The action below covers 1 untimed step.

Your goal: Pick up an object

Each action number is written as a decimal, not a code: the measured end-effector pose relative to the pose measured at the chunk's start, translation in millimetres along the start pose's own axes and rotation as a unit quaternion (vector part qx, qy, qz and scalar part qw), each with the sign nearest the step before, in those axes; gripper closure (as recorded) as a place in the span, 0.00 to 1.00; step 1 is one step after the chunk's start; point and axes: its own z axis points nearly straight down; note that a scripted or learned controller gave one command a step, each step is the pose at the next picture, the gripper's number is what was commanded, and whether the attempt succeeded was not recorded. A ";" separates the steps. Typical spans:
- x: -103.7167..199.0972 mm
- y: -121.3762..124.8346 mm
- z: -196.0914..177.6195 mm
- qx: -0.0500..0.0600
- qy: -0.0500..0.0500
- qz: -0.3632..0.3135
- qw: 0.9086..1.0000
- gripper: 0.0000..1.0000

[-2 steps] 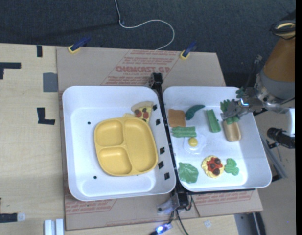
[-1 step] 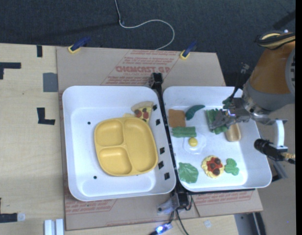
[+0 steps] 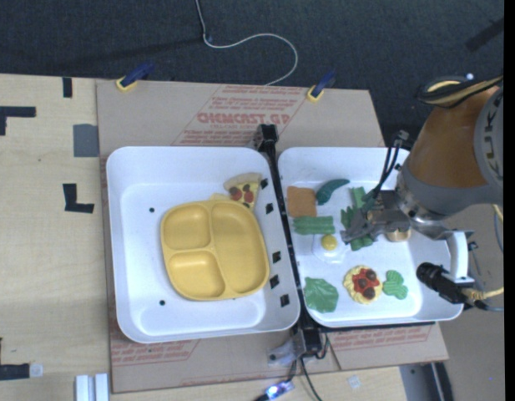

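Observation:
My gripper [image 3: 360, 230] hangs low over the middle of the right bin [image 3: 407, 312], reaching in from the right. It sits over a dark green leafy toy [image 3: 355, 204], which is partly hidden under it. Just left of it lie a long green bean pod [image 3: 313, 224] and a small yellow piece [image 3: 328, 242]. A brown toast square [image 3: 301, 200] and a teal pepper [image 3: 331, 190] lie further back. At the front of the bin are a green leaf [image 3: 320, 294], a round yellow-and-red pasta toy [image 3: 364, 282] and a green broccoli piece [image 3: 395, 284].
The left bin [image 3: 132, 307] holds a yellow divided plate [image 3: 214, 250] and a pizza slice [image 3: 244, 189] by the divider. The grey and orange arm [image 3: 453, 153] covers the right bin's right side. A cable [image 3: 249, 44] lies on the dark surface behind.

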 end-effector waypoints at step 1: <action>18.2 -10.6 -22.3 -0.002 0.000 0.000 1.000 1.00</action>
